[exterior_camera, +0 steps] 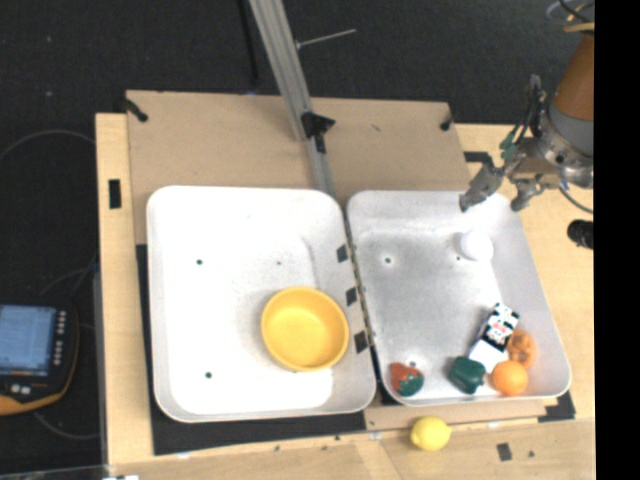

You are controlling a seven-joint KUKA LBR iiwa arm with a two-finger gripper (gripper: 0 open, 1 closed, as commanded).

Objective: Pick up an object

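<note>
My gripper hangs over the far right corner of the right bin, its two fingers spread apart and open with nothing between them. A white ball lies in the bin just below it. Along the bin's near right corner sit a black-and-white box, an orange fruit, a second orange piece, a green block and a red piece. A yellow bowl rests in the left bin.
A yellow lemon lies on the bench outside the right bin's front edge. A slanted metal post rises behind the bins. A handheld pendant sits off the bench at the left.
</note>
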